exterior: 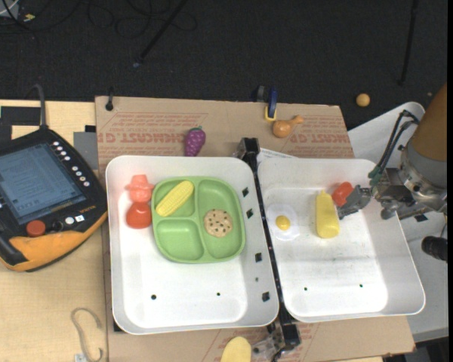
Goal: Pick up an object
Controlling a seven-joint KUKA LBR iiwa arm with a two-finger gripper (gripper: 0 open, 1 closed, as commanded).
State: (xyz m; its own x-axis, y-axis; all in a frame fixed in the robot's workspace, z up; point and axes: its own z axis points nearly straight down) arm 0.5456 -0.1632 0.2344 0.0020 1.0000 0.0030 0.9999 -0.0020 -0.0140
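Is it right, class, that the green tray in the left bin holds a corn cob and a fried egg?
Not quite. In the camera view the green tray in the left bin holds a corn cob and a cookie; the fried egg lies in the right bin.

A dark carpeted floor (211, 36) fills the twelve o'clock band, with black cables (155, 21) trailing across it and a small orange ball (362, 99) lying at about two o'clock. Below it runs the pale wooden counter (38, 308), covered in the middle by a sheet of brown cardboard (226, 127) printed with red lettering. A blue and yellow clamp (270, 104) grips the cardboard's far edge at twelve o'clock. At nine o'clock a control pendant (38, 194) with a lit screen and orange-black casing rests on the counter. Light is even and soft.
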